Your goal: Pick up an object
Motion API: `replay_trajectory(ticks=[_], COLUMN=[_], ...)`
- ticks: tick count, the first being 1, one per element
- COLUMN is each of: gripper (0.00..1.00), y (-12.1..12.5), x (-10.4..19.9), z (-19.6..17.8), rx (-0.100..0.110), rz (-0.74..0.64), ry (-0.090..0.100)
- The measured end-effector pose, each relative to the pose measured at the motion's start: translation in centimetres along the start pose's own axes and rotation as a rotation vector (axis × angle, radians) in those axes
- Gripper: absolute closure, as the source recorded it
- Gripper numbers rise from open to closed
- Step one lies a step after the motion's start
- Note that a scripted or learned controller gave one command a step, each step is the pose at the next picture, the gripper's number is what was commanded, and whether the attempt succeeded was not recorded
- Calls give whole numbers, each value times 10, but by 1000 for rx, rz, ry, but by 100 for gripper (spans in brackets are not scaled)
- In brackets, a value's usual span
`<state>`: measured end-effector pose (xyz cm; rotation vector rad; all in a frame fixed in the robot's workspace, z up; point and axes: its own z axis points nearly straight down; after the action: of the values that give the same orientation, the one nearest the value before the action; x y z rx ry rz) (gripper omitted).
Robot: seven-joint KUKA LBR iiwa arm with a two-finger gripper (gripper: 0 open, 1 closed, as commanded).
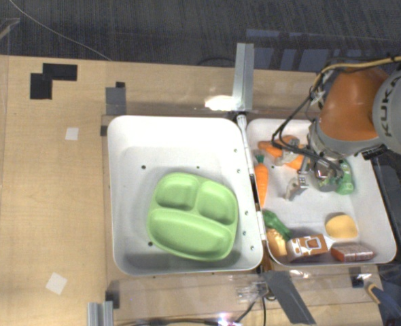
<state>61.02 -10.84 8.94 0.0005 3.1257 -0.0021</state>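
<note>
My gripper [302,180] hangs over the middle of the right bin [384,216], below the orange wrist band. A carrot [262,176] lies along the bin's left wall, and an orange toy [287,148] sits just above and left of the gripper. A green leafy item [345,180] lies right beside the gripper, partly under the wrist. Nearer the front are a yellow bun [342,225], a brown bottle [305,247], a brown block [352,253] and a small green piece [274,220]. I see nothing lifted.
The left bin [129,155] holds a green divided plate [192,216]. A metal post [243,77] stands behind the wall between the bins. Cables loop off the wrist above the right bin's back edge.
</note>
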Motion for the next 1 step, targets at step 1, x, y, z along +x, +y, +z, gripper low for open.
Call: replay_trajectory(ticks=[1], gripper=[0], y=[7], x=[-25], z=[1], rx=[-2], rz=[-134], ry=[4])
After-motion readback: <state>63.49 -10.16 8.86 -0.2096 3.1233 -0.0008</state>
